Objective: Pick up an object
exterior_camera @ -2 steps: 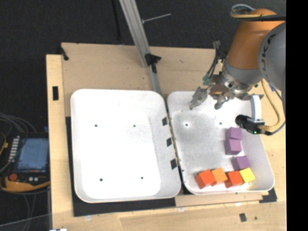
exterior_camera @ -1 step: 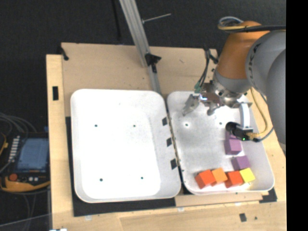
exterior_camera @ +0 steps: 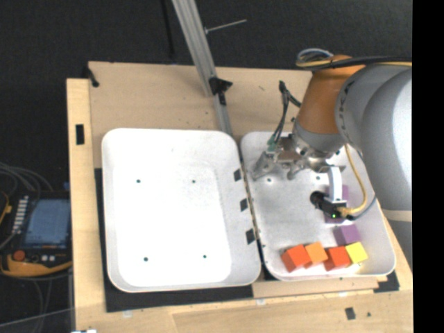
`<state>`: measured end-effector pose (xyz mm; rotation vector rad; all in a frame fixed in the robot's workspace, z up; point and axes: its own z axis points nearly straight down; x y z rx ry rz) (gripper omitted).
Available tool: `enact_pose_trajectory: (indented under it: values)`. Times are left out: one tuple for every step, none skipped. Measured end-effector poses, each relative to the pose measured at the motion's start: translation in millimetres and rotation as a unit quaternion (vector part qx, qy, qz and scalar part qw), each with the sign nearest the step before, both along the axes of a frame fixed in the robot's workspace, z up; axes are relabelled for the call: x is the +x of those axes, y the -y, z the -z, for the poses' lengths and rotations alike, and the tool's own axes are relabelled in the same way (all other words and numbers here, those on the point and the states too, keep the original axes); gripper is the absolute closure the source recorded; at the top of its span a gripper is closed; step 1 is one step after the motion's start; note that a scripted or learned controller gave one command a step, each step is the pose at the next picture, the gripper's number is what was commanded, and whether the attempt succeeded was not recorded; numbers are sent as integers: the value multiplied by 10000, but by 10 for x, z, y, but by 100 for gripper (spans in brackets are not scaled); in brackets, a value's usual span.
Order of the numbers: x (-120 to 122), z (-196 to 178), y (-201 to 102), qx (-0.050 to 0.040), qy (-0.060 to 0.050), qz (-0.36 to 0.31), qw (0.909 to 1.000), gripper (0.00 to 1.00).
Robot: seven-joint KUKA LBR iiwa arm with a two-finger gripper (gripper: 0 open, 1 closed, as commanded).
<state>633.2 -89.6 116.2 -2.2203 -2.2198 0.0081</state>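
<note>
I note orange, red, yellow and purple blocks (exterior_camera: 326, 252) clustered at the near edge of the right bin (exterior_camera: 291, 210), and beyond them the gripper (exterior_camera: 277, 164) low over the bin's far left, fingers spread, nothing between them.

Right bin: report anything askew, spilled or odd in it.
Nothing spilled or damaged. The small blocks, orange, lighter orange, red, yellow and purple, huddle in the right white bin's near corner.

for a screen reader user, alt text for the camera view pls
The arm reaches into the right bin, its gripper near the far left corner. Blocks cluster at the near edge; the left bin sits beside it.
</note>
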Motion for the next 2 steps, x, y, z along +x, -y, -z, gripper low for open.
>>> enact_pose_trajectory:
  values:
    - [24,-153,-2,15,44,12,10000,100]
    - [42,-679,108,7,49,11,10000,100]
